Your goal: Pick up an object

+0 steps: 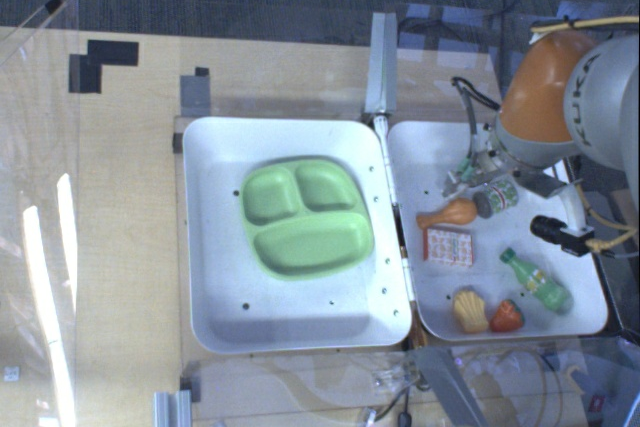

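White plastic bins sit side by side on the pale wooden desk (pixel 120 245). The left bin (pixel 215 305) holds a green divided tray (pixel 305 218), lying flat near its middle with three compartments facing up. The right bin (pixel 425 150) holds the loose objects. An orange, drumstick-shaped toy (pixel 449 213) lies near the bin's left side, and just beside it to the right is a small grey can (pixel 497 198) on its side. Below them is a flat pink-and-white card or packet (pixel 449 246). A green bottle (pixel 536 280) lies tilted toward the lower right, and at the front edge a yellow ridged toy (pixel 469 310) sits touching or nearly touching a red strawberry-like piece (pixel 507 315).

The arm (pixel 560 95), grey with an orange band, reaches in from the right over the upper part of the right bin. Its end effector (pixel 472 173) hangs low just above the can and the orange toy. How far apart its tips stand cannot be told, and nothing can be made out in its grasp.
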Action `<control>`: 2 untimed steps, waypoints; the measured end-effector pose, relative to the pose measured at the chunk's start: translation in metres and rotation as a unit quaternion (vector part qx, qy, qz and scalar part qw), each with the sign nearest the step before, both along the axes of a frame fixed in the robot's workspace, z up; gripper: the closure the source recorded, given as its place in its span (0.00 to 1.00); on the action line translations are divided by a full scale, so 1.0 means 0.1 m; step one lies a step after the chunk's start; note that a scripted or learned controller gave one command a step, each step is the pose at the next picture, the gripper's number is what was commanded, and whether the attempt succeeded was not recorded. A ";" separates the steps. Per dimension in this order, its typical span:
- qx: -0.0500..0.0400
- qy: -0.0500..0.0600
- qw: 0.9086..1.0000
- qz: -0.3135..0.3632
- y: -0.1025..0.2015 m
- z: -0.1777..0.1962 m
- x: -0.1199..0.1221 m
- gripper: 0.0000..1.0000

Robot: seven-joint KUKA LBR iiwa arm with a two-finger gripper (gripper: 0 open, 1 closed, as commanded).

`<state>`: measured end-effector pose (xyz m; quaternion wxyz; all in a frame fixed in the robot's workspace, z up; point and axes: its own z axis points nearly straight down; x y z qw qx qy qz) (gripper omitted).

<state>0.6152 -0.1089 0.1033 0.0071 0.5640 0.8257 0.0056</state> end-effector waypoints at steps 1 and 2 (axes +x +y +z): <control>-0.002 0.004 0.999 0.038 -0.69 0.34 0.08 1.00; -0.002 0.004 0.999 0.038 -0.69 0.34 0.08 0.00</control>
